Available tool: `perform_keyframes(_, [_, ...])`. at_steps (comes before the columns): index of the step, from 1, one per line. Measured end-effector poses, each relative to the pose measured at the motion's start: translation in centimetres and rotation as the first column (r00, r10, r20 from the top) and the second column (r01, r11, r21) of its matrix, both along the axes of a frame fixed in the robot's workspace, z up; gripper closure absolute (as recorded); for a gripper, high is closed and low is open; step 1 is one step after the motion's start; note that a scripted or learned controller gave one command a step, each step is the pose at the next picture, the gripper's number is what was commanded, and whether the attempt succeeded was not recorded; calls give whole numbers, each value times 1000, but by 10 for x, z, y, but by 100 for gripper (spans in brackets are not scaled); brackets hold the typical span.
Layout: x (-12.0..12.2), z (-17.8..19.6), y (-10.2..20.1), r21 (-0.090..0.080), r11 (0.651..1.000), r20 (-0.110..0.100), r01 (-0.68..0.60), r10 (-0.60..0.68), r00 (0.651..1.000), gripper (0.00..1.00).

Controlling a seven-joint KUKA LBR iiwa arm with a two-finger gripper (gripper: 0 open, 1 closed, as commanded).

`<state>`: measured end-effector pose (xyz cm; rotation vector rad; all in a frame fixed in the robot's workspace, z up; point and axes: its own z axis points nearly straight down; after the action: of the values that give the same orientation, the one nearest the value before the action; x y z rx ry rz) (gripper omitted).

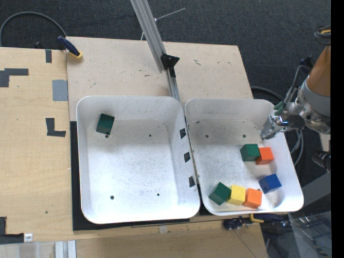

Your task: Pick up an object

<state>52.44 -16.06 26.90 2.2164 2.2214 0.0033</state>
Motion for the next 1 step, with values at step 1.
perform_keyframes(1, [15,4,52,3,1000,-5,-4,4,1000,100])
